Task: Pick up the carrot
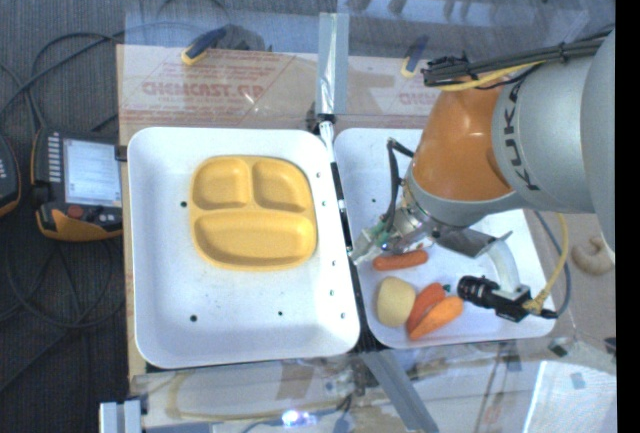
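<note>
The carrot (400,260), a small slim orange piece, lies flat in the right bin (365,161) near its left wall. My gripper (388,238) hangs just above and slightly left of it, under the orange wrist band. The carrot's whole length shows just below the gripper, and nothing shows held in the gripper. The arm covers much of the right bin's middle and back.
A pale yellow potato-like lump (396,301) sits just in front of the carrot, with two orange-red wedge pieces (435,310) to its right. In the left bin (160,311) rests a yellow divided tray (254,211). The wall between the bins runs close to the gripper's left.
</note>
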